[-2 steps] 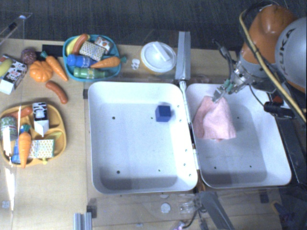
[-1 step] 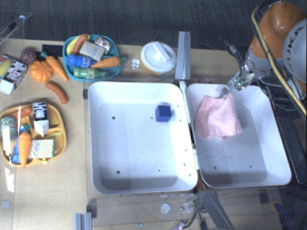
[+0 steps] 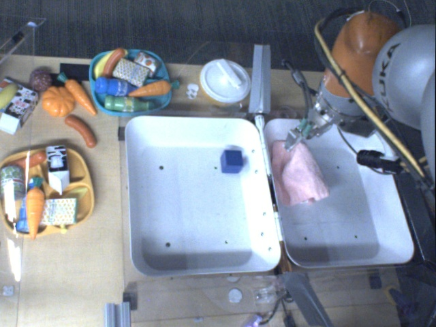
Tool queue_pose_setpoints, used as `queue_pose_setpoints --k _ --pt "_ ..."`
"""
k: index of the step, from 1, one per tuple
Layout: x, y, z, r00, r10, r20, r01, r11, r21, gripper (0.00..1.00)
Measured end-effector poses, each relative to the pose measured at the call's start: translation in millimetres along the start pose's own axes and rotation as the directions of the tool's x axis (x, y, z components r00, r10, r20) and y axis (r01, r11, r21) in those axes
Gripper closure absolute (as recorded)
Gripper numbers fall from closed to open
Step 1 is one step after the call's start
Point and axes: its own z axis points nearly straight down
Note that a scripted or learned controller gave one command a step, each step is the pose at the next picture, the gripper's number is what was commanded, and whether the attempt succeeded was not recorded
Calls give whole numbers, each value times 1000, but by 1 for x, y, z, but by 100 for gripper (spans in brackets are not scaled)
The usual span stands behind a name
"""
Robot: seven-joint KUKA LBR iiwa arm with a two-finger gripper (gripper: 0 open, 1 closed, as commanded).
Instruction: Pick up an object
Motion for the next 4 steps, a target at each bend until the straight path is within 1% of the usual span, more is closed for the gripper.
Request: queue_pose_setpoints --k 1,2,3,4 --pt "-19 -66 60 996 -90 0 90 996 1 100" --pt "-21 8 -14 989 148 1 -148 989 0 100" --pt "20 -17 1 967 -256 -2 256 967 1 100" --pt "-25 -2 1 953 302 1 -302 953 1 100"
